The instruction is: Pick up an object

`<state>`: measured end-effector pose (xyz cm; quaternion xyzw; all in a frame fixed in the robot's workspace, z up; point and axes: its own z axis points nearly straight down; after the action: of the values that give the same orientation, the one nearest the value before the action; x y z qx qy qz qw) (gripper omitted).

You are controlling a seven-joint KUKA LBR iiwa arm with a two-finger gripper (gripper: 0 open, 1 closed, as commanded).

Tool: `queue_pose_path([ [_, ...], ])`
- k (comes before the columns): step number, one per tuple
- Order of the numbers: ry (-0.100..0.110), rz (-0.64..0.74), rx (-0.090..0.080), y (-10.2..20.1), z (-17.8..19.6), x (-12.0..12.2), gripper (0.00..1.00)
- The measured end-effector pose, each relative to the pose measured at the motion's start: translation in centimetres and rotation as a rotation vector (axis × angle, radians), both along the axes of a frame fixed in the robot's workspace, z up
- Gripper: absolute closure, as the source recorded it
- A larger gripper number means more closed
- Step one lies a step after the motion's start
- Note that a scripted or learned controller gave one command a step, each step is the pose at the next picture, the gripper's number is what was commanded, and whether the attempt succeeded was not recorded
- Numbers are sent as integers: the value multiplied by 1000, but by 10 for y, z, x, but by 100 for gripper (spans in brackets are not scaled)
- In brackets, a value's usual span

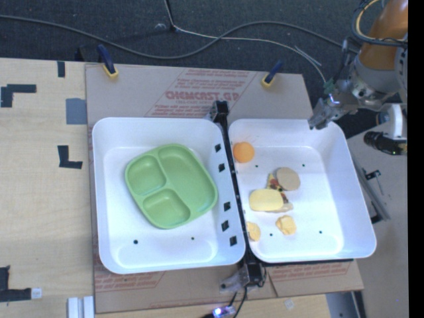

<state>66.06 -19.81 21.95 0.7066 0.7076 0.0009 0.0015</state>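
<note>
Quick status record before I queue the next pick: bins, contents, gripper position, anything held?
left bin: holds a green divided plate, lying flat
right bin: holds an orange ball near the far-left corner, a yellow block mid-bin, a round tan piece just beyond it, two small yellow pieces toward the near side
gripper: at the right bin's far-right corner, near the rim
held: nothing visible at the gripper
finger state: cannot tell
task status: no object lifted yet

Setting: robotics laboratory test bench. Evidence: two white bins clamped on a cardboard sheet atop a plywood bench marked with black tape, loose cables over dark carpet, industrial arm alongside.
</note>
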Motion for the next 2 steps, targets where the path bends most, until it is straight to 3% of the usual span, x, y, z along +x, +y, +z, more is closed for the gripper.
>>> queue_pose_path([
  [1,2,0,1,0,27,1,100],
  [2,5,4,2,59,30,-13,100],
])
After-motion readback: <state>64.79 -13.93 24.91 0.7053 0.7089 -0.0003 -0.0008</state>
